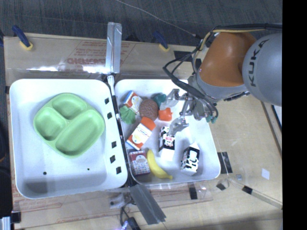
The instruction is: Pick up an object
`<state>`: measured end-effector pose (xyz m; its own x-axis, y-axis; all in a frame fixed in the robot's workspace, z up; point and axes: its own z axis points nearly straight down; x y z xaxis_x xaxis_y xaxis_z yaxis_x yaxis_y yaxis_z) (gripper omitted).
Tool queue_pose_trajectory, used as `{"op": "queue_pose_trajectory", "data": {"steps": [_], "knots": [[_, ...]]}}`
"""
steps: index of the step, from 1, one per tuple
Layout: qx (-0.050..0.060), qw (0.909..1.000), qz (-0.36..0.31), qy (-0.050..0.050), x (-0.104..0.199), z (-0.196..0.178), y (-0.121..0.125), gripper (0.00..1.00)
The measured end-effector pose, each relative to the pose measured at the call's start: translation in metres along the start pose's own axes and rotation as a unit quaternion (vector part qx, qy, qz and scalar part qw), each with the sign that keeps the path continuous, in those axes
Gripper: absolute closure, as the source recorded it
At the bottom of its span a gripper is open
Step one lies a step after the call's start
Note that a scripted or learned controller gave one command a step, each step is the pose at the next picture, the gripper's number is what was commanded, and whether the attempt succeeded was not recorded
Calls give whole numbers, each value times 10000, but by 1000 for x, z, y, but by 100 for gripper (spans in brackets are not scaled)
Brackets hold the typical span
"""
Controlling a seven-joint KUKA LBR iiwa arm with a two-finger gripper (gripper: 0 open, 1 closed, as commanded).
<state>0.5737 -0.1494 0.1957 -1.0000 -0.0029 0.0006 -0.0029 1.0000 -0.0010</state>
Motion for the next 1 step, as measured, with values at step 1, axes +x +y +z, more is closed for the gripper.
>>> {"op": "queue_pose_trajectory", "data": {"steps": [1], "knots": [[-3,9984,571,-28,2,91,-17,0]]}}
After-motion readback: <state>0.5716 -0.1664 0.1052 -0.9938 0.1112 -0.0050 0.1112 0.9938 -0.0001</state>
